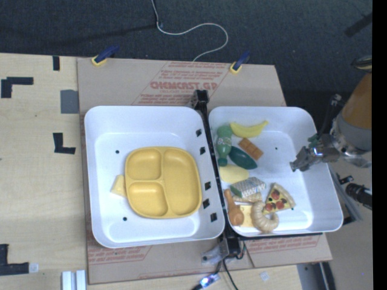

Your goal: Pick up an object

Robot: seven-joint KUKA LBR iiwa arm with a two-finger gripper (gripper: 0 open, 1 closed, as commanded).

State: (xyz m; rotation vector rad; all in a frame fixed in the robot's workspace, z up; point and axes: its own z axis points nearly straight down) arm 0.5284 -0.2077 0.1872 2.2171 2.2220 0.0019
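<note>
Hovering gripper [300,162], finger state unreadable, is seen beside the toys.
A clean descent onto the nearby pizza slice [279,197] is advised.

Divided plate [163,181] in left bin [97,132]; toy food [254,189] in right bin [302,125].

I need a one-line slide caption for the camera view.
End effector above right bin of toy food; yellow tray in left bin.

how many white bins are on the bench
2. The left bin holds a yellow tray; the right bin holds the toy food, with the gripper over its right side.
</note>
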